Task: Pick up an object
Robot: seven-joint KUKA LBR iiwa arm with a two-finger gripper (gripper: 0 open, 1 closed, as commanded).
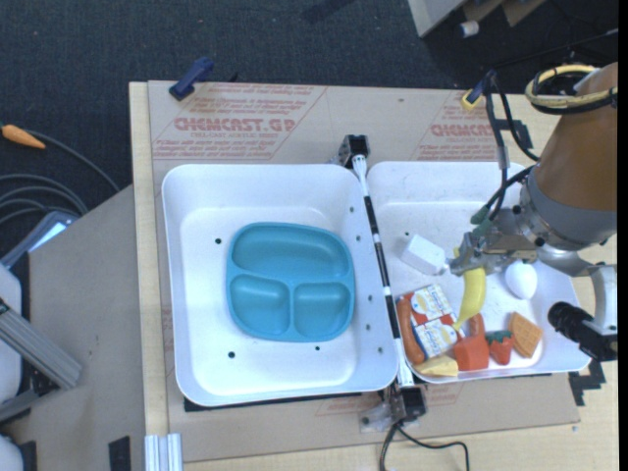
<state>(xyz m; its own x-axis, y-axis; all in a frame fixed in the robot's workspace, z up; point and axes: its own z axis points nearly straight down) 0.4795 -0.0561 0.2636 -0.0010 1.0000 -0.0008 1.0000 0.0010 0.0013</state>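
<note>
1. On a desk (294, 116) topped with printed brown cardboard, two shallow white bins sit side by side over dark carpet, with grey cables (39, 180) trailing at the left and a blue clip (190, 78) at the cardboard's far left corner.
2. Left bin (186, 263): a blue divided plate (290, 281) lies flat near its middle, one large compartment toward the far side and two smaller ones toward the near side.
3. Right bin (432, 180): toys crowd the near half, among them a yellow banana (472, 296), a white block (423, 254), a white egg (520, 281), a red-and-white carton (435, 320), a red piece (474, 352) and a tan cracker-like slab (526, 334).
4. Reaching in from the right, the grey arm with its orange band (587, 155) carries the hand (474, 260) low over the right bin, at the banana's far end.
5. Whether the hand is wide, narrow or gripping cannot be told from this slant.
6. Banana: its long axis runs nearly front to back, slightly curved, the far tip under the hand and the near tip pointing toward the carton and the red piece.
</note>
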